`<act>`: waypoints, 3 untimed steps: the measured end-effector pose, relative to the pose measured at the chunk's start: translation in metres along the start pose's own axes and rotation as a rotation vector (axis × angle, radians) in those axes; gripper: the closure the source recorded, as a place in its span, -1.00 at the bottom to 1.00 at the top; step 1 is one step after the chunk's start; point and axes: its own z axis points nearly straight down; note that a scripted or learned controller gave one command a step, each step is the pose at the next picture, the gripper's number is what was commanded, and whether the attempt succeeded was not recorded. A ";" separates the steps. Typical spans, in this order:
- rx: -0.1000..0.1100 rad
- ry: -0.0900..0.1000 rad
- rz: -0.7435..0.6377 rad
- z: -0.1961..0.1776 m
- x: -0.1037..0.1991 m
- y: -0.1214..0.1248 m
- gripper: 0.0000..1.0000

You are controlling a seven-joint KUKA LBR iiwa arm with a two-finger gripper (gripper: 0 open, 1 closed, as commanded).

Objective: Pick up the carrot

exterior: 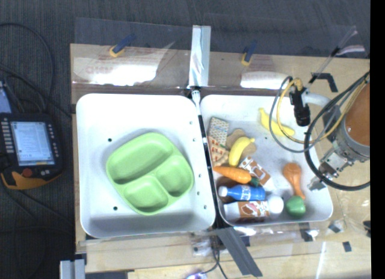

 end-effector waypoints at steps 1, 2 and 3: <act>0.000 0.003 -0.335 -0.046 0.003 -0.010 1.00; 0.001 0.001 -0.646 -0.012 0.021 -0.014 1.00; 0.002 0.005 -0.675 -0.036 0.014 -0.006 1.00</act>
